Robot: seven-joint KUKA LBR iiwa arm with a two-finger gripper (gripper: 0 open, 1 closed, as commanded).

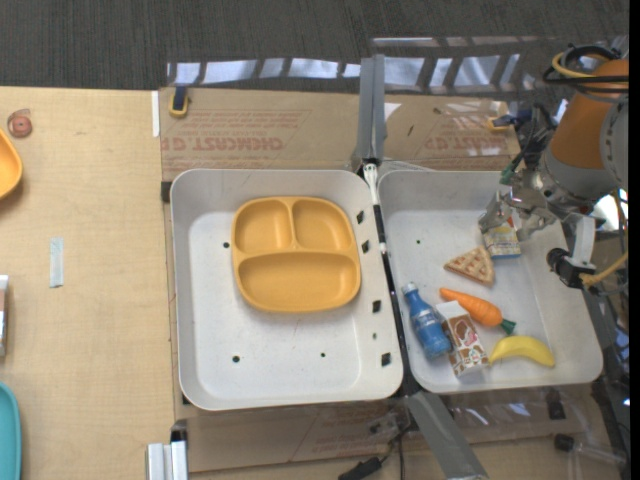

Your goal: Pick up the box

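- We see two small cartons in the right bin (570, 363). One box (466, 339), red and white, lies flat near the front, between the blue bottle (426, 320) and the banana (524, 350), with the carrot (472, 306) just behind it.
- This box sits well apart from the gripper (508, 216), toward the near side of the bin.
- A second small carton (503, 241) lies right under the gripper, at the bin's far right part, just behind the pizza slice (471, 265).
- We cannot tell how far the gripper is open, nor whether it grips the second small carton; the metal parts blur together there.
- The arm (585, 138) reaches in from the right, its orange band above the wrist, and the wrist tips down toward the bin's back area.
- In the left bin (200, 368) we see a yellow divided plate (296, 253) lying flat, near the middle and a little toward the back.
- Both bins rest on the tabletop (80, 368), side by side and touching along their inner rims.
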